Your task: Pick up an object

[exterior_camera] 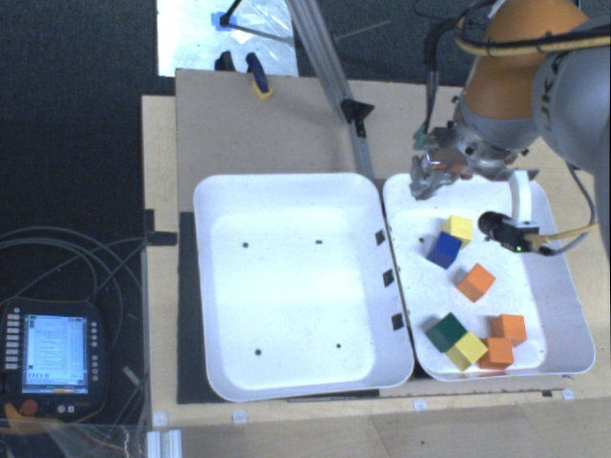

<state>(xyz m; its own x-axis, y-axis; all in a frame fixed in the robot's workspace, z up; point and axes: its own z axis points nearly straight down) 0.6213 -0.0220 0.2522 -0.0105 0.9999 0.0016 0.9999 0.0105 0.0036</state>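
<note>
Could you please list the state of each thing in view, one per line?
Two-finger gripper: above the right bin's far left corner, nothing seen between its fingers.
Left white bin: no blocks in it.
Right white bin: holds seven blocks.
Small yellow block: touching the blue block.
Blue block: resting flat.
Lone orange block: apart from the others.
Green block: clustered with a yellow and two orange blocks.
</note>
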